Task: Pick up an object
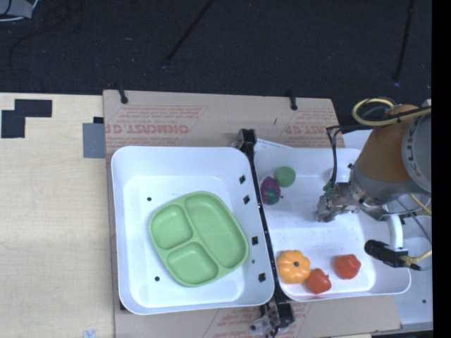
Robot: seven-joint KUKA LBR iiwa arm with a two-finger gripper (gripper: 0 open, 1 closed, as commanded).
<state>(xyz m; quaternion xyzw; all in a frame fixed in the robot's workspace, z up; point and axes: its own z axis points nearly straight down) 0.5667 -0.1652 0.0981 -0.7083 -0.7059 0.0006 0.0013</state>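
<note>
Hovering low in the right white bin (380,280), gripper (328,211), grip state impossible to tell; left of it, purple round toy (270,189) and green ball (285,176); below, orange plastic pumpkin (293,266)

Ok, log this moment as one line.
tool low in right bin | nothing seen held | plate in left bin

Sitting left of centre: green three-compartment plate (199,239), lying flat inside white bin (134,189). Spreading beneath, across upper middle: printed cardboard sheet (211,122). Filling left edge: pale wooden bench (49,224), carrying black stepped patch (25,115) and grey square (92,139) upper left. Trailing over dark floor at top left: cables (21,5).
</note>
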